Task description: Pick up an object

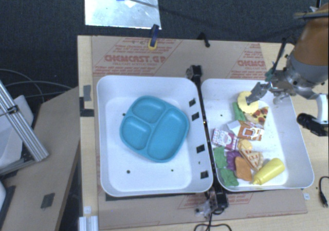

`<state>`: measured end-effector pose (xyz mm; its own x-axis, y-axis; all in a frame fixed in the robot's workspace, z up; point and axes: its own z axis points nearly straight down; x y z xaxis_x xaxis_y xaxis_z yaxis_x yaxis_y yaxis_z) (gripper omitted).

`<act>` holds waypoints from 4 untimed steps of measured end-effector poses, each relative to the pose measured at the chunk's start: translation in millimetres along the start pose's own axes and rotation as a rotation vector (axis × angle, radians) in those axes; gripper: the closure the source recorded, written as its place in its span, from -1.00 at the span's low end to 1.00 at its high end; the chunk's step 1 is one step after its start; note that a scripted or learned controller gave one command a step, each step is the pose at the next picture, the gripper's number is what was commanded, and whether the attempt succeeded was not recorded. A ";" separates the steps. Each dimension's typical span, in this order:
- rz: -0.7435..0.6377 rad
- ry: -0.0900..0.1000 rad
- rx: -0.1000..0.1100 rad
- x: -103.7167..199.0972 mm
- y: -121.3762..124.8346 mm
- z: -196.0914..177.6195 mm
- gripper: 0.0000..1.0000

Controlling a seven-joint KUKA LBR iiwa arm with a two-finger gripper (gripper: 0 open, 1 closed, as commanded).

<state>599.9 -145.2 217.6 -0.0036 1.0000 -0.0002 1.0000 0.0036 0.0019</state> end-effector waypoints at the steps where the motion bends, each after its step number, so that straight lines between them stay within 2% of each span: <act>1: 0.005 -0.003 0.000 6.1 -62.6 102.0 -1.00; 2: -0.010 0.002 -0.014 86.4 -70.6 -40.1 -1.00; 3: 0.005 0.000 0.013 53.9 -73.3 95.9 -1.00; 4: 0.006 -0.009 -0.018 55.3 -97.8 129.3 -1.00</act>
<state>502.2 -90.3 88.1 0.0020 1.0000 -0.0090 0.9998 -0.0018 0.0195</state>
